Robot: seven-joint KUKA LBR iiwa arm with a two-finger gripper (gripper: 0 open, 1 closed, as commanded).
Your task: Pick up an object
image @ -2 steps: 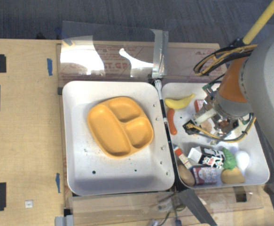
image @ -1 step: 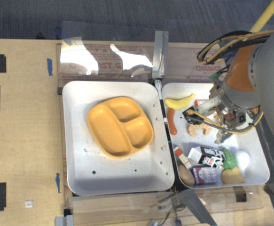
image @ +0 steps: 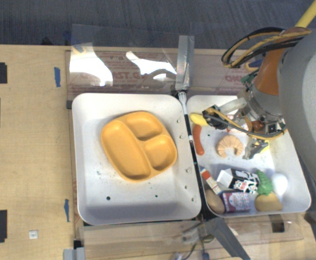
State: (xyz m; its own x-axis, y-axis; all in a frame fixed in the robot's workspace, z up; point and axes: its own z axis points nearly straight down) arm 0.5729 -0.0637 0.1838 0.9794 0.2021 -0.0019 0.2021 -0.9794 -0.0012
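hovering low in the right bin (image: 301, 169), the gripper (image: 254, 148) sits just beside the croissant (image: 231, 145); whether it is apart or together cannot be told. nothing looks lifted, so the pick remains undone.

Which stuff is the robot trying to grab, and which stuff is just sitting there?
For the job:
gripper
croissant
banana
red stick
green toy
purple can

Just sitting there:
yellow divided plate
left bin
clear sheet
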